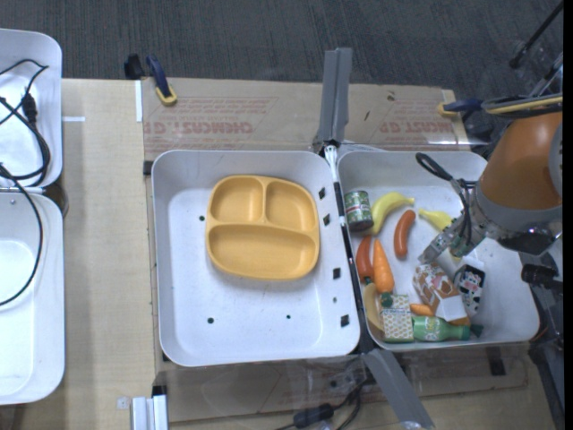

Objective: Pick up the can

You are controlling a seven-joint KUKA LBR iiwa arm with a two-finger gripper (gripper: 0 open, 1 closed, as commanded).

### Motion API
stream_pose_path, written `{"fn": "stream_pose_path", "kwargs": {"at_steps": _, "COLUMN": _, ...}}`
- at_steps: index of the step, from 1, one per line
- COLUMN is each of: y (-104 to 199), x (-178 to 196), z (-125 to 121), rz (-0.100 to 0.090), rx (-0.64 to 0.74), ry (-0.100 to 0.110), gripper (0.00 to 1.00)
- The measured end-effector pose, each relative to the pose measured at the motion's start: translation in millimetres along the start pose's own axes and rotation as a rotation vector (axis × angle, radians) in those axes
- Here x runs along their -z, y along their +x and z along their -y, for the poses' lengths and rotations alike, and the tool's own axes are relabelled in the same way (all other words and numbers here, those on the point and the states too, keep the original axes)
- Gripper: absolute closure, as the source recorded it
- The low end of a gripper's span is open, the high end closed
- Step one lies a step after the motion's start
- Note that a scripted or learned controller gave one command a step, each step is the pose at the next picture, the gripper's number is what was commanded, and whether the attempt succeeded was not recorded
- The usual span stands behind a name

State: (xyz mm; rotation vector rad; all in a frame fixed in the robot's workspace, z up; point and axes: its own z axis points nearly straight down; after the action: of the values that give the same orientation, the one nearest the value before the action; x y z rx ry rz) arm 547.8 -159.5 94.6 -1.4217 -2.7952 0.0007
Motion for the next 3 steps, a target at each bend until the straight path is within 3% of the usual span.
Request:
{"fn": "stream_pose_path", "kwargs": {"at_steps": 1, "y": -1.3, "x": 6.1, "z": 0.3, "rz": -0.002, "rx": -0.004, "ry": 0.001, "gripper": 1.00}}
{"fn": "stream_pose_path", "kwargs": {"at_steps": 2, "y": -1.1, "x": 6.0, "z": 0.2, "rz": -0.002, "rx": -0.004, "ry": 0.001, "gripper": 0.00}}
{"fn": "stream_pose_path", "kwargs": {"at_steps": 3, "y": 1.4, "x": -6.1, "z": 6.3, "rz": 0.003, "rx": -0.800, "ry": -0.002, "gripper": 0.00}}
